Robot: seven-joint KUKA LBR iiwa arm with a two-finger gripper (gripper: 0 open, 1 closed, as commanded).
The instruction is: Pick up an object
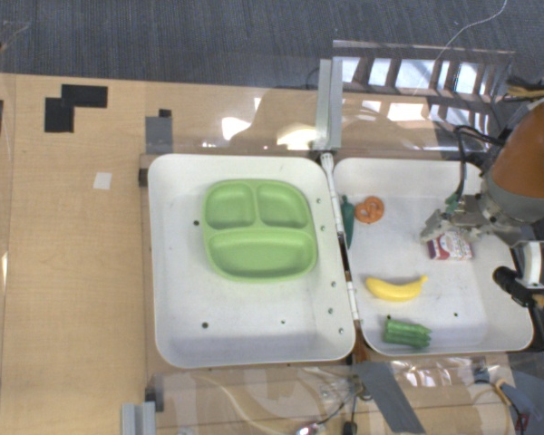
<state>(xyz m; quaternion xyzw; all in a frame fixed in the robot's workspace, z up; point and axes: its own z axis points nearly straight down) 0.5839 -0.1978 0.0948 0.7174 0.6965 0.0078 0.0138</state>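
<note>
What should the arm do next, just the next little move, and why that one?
Probably lower the gripper straight down a little. It seems to hang right over a small red-and-white packet in the right bin, the nearest thing to it. The banana, the green vegetable and the orange pretzel-like toy lie farther off. Whether it already touches the packet, I cannot tell.

Bench and floor from above

A pale wooden bench (63, 261) meets dark grey carpet (208, 25) along its far edge; black markers (72, 105) sit on the wood, and bright window glare (281, 134) reflects nearby.
</note>
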